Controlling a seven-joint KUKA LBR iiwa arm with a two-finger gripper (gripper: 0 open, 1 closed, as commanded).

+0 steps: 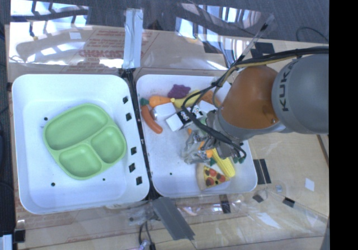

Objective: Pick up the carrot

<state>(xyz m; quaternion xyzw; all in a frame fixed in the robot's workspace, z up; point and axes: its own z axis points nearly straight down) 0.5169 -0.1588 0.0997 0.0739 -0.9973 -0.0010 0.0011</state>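
Approach step: the claw (197, 151), its opening impossible to judge, hangs low in the right bin (168, 184); next, shift left toward the carrot (151, 119).

We read "KU" in black letters on the grey arm (299, 95), the rest of the word curving out of sight. Faint red print on the cardboard sheet (95, 47) behind the bins is too blurred to read.
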